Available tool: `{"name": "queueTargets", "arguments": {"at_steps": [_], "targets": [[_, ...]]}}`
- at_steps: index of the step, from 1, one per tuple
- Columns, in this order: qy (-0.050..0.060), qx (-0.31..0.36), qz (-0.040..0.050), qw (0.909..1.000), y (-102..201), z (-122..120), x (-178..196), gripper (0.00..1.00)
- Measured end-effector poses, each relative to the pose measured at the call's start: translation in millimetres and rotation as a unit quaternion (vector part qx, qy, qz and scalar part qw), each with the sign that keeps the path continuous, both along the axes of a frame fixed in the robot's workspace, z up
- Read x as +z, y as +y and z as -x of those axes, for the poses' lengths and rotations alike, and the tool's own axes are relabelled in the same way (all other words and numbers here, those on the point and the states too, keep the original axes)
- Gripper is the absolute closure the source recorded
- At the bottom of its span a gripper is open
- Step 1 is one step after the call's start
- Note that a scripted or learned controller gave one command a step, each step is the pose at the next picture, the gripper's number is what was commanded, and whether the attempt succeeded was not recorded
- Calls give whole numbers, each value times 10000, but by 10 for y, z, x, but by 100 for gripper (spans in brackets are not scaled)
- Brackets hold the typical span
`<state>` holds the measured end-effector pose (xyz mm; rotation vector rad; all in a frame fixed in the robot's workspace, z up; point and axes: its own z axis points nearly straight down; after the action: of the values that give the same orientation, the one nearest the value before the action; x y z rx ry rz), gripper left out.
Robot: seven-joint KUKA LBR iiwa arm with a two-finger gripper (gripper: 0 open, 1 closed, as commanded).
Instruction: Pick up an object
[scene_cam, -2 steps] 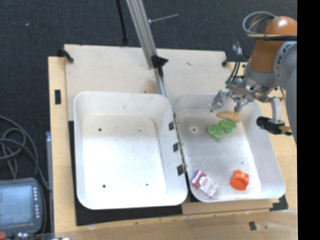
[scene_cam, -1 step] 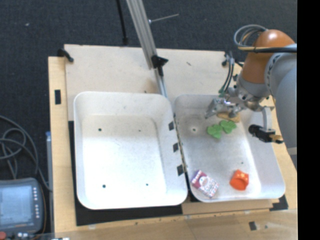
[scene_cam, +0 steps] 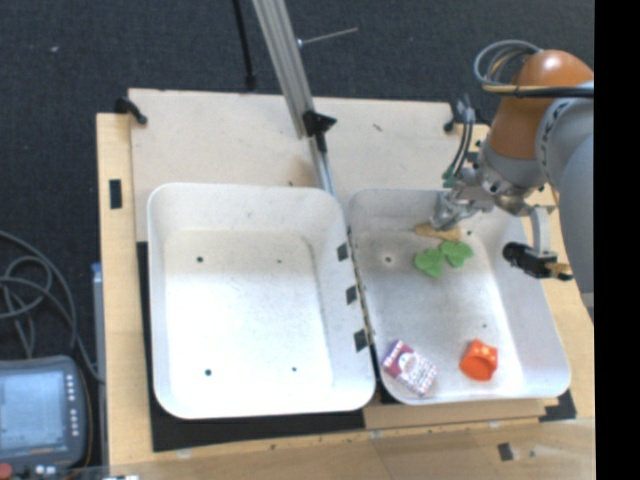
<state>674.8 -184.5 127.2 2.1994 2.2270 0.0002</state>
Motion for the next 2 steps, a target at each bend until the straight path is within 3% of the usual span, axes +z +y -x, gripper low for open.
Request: {"name": "queueTargets", "arguments": {"at_steps": [2], "targets": [[0,-32,-30,10000,45,43,1093,100]]}}
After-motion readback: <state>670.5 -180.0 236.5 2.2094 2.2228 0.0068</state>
